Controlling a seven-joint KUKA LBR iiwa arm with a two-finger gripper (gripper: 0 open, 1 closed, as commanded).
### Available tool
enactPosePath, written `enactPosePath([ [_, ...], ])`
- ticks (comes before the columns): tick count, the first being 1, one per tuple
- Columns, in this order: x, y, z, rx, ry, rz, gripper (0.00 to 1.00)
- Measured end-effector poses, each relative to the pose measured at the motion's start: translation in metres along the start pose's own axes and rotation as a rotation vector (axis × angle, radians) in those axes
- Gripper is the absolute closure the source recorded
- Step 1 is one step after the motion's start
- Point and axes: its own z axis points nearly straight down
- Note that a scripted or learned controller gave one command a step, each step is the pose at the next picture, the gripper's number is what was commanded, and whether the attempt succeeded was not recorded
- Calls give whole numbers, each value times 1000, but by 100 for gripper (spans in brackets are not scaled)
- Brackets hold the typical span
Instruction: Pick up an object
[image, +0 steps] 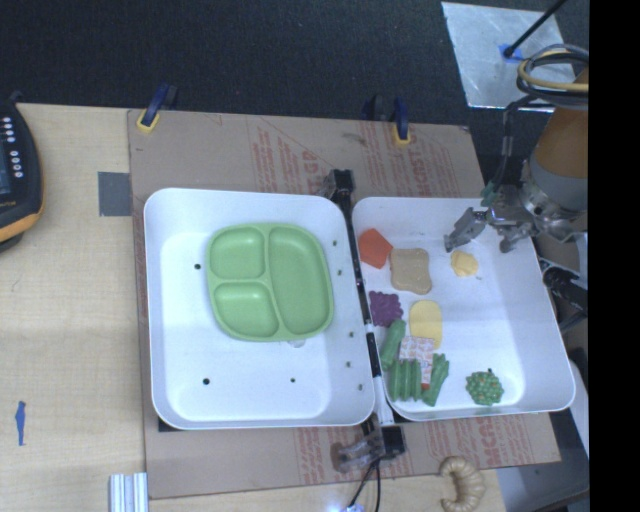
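Approach step, by the look of it: nothing lifted yet. Gripper hangs over the far part of the right bin, fingers spread apart with nothing between them. Nearest candidate is the small yellow lump, just beside the fingertips; height above it is hard to judge from this slant.

Next move likely calls for centring over the lump, descending, then closing.

Other pieces in the right bin: orange wedge, tan flat slice, purple bumpy cluster, yellow smooth block, green bean pods, knobbly green floret. Left bin bears a glossy green divided plate.
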Motion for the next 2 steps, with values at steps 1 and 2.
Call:
enactPosePath([
  [1,11,-93,96,10,8,-5,0],
  [2,-47,-14,39,-9,-1,-8,0],
])
